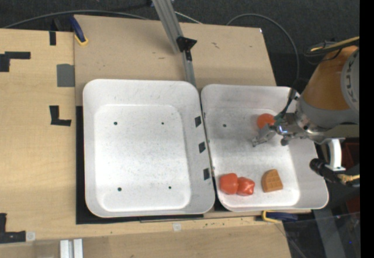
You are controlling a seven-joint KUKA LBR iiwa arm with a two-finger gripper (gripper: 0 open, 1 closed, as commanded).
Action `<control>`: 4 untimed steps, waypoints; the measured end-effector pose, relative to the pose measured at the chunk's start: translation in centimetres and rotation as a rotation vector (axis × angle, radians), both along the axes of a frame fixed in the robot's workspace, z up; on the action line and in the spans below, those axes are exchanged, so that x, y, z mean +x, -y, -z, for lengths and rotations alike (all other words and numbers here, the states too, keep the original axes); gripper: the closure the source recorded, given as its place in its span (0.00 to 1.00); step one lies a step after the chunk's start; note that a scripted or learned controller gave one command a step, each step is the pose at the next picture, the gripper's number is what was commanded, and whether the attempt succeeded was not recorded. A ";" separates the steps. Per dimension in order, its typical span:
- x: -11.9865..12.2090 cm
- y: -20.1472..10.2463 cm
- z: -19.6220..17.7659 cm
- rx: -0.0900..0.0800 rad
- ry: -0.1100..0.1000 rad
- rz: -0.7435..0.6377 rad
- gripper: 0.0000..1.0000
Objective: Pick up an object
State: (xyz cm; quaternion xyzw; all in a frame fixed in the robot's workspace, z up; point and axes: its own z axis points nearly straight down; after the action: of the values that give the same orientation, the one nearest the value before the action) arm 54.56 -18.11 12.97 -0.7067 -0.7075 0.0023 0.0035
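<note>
Hand (270,136) low in right white bin (234,99), beside small round orange object (265,120) near the far wall, grip state unclear, cannot tell; risk: fingers may nudge it aside rather than close round it.

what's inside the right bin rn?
Inside the right bin: an orange ball beside the gripper, plus a red object and a tan block along the near wall. The arm covers the bin's right edge, so anything under it is hidden.
</note>
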 end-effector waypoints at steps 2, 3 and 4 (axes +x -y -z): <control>0.0 -0.1 3.1 -0.002 0.008 -0.001 1.00; 0.9 -0.2 -3.0 -0.003 0.013 -0.001 1.00; 1.9 -0.1 -8.8 -0.004 0.014 -0.001 1.00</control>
State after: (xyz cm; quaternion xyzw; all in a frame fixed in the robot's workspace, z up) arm 56.49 -17.99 21.73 -0.7064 -0.7078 -0.0012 -0.0026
